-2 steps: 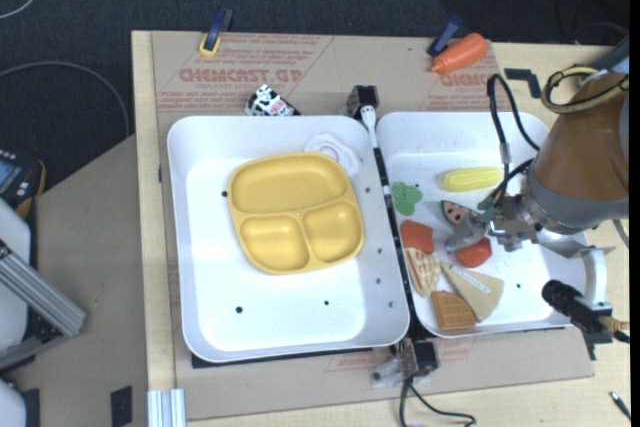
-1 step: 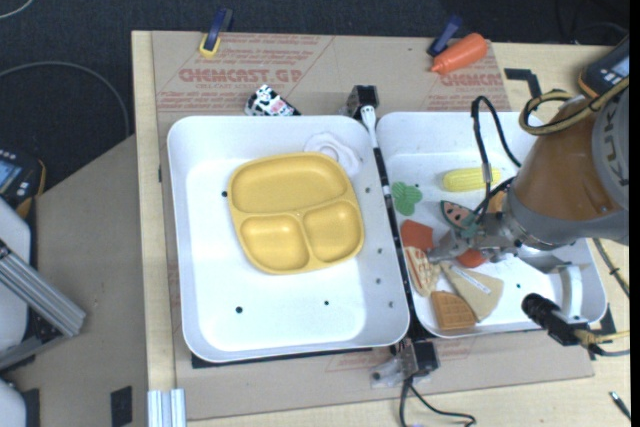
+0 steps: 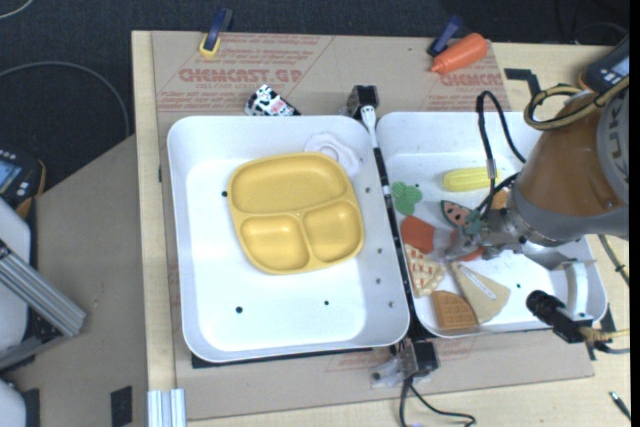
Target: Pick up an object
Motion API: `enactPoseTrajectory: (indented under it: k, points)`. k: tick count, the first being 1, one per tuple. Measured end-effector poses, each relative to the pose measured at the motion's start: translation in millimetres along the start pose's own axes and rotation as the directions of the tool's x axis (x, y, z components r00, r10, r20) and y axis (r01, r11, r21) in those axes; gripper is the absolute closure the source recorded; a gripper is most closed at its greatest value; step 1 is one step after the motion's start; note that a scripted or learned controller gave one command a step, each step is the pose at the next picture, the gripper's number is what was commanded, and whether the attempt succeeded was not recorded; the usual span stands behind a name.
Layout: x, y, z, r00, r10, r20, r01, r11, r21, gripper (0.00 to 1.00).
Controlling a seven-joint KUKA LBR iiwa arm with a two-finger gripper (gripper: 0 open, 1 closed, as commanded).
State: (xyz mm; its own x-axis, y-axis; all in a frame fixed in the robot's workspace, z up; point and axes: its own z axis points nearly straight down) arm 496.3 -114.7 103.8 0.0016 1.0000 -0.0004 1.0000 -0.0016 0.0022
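Gripper (image 3: 472,240) low in right bin (image 3: 430,130) among toy foods, finger state hidden, watermelon slice (image 3: 456,213) just beside toward upper left, red piece (image 3: 418,233) farther left, corn (image 3: 466,179) well above.

The arm (image 3: 575,175) is cut off by the right edge and hides part of the right bin (image 3: 440,130). Beside the bin's corn (image 3: 468,179), the gripper (image 3: 470,240) is too blurred to read among the toys.

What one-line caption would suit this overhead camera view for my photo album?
A grey-and-orange robot arm lowers its gripper among toy foods in the right bin, beside a yellow divided plate.
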Motion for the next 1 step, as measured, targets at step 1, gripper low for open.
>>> enactPoseTrajectory:
  k: [1]
  points:
    - [8.0,2.9,-46.0,1.000,-0.003,0.001,0.003,1.000,-0.004,1.00]
